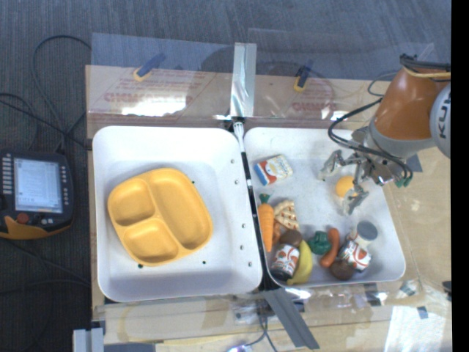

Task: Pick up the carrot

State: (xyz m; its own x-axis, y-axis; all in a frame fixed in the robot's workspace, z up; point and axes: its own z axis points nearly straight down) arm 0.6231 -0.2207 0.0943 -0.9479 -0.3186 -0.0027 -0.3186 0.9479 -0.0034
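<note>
carrot point(266, 226): against the right bin's point(308, 139) left wall, long axis running along that wall
gripper point(344, 182): fingers spread, holding nothing, near the bin's right side above a yellow ball point(344, 188)
direction: carrot lies leftward and nearer the front edge

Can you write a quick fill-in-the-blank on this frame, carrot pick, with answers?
1. The carrot lies in the ____ bin, against the divider between the two bins.
2. The yellow tray has ____ compartments.
3. The tool hangs over a small ____ object, apart from the carrot.
4. The small carton sits ____ the carrot in the picture.

Answers: right; three; yellow; above
</note>
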